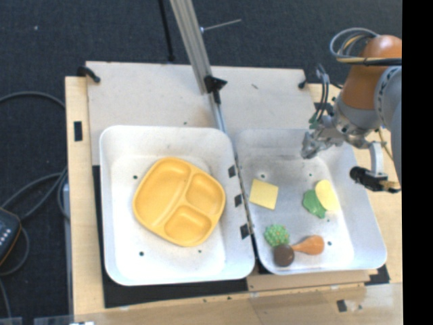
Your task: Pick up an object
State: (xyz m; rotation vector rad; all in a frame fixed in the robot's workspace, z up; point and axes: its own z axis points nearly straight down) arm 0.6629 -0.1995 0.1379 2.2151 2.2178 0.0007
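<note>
Overhead, the bench (pixel 162 93) carries two shallow white bins side by side. The left bin (pixel 122 249) holds a yellow divided plate (pixel 178 200) with three compartments, sitting near the bin's middle and turned at a slant.

The right bin (pixel 358 242) holds the small things. A flat yellow square (pixel 264 194) lies toward the bin's 9 o'clock side. At about 3 o'clock a pale yellow piece (pixel 327 196) lies touching a green piece (pixel 312 204) on its left. Toward 6 o'clock a small green bumpy piece (pixel 276 235) sits just above a dark brown round piece (pixel 283 254), and an orange piece (pixel 310 245) stretches out from the brown one toward 3 o'clock, the two touching or nearly so.

The arm (pixel 369 80) enters from the right, its orange band at the bin's 1 o'clock corner. The gripper (pixel 312 146) hangs over the right bin's 12 o'clock stretch, above bare white floor, well apart from every object in the bin. Nothing sits between its tips; whether it is spread or closed cannot be told from this angle, since the tool is small and dark against the bin.

A slanted metal pole (pixel 193 39) rises from the bench between the two bins toward 11 o'clock.
</note>
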